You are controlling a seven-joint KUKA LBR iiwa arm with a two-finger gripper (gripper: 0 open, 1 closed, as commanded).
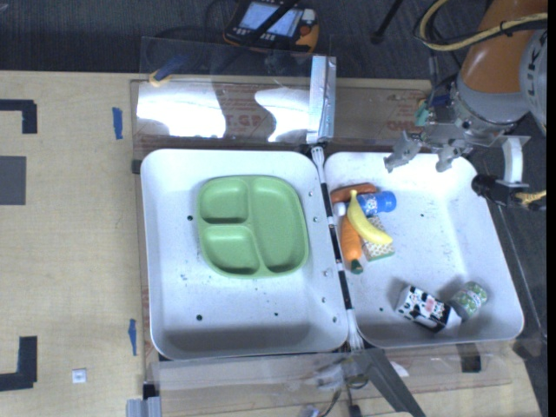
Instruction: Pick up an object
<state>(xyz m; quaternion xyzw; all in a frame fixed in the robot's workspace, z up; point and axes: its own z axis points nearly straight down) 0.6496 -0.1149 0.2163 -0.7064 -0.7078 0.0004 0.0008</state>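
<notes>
Where the claw (423, 156) hangs empty, banana (365, 224) well below-left.

So the grey KUKA arm with the orange band (512, 37) is pretty chunky up top: a big rounded orange section, kind of dome-shaped, sitting over a light grey metallic collar. There's a bit of dark lettering on the grey part at the edge, too cut off to read. Yellow and black cables loop around above the orange bit, plus a small teal-ish connector on the side of the wrist. Below that is the silver-grey two-finger gripper (422, 157), all bare metal brackets with two stubby prongs sticking out. A white block-shaped part and a black fitting with a yellowish cable hang off beside it.
</notes>
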